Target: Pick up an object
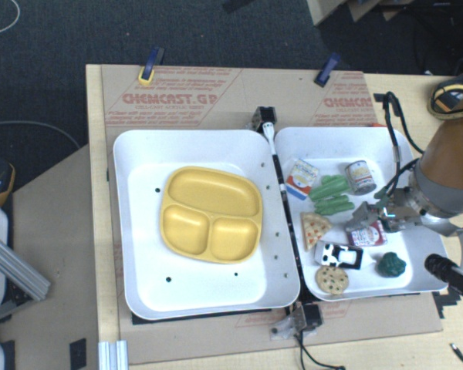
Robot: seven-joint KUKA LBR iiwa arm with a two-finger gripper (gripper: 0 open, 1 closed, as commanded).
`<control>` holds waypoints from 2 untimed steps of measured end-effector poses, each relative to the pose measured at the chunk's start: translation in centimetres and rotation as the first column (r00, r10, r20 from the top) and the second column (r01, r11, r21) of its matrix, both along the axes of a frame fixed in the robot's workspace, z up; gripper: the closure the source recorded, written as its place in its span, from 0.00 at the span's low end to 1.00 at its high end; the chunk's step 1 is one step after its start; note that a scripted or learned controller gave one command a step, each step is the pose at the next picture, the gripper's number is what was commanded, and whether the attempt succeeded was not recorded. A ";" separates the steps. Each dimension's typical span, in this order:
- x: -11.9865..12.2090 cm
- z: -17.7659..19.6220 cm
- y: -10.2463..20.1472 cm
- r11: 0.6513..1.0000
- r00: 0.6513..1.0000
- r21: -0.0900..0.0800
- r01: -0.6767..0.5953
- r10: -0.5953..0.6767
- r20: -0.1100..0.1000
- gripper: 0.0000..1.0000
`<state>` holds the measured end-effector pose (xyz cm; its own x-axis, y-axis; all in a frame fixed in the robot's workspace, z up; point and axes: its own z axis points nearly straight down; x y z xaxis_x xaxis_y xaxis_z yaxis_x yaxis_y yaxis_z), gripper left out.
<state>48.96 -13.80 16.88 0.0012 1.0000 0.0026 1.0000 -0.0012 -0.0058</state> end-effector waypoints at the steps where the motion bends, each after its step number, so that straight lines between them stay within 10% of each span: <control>1: -0.4 -5.1 -0.9 1.000 1.000 -0.001 0.001 -0.001 0.000 0.00; 2: -0.3 -8.3 -1.1 1.000 1.000 -0.006 0.002 -0.002 0.009 0.00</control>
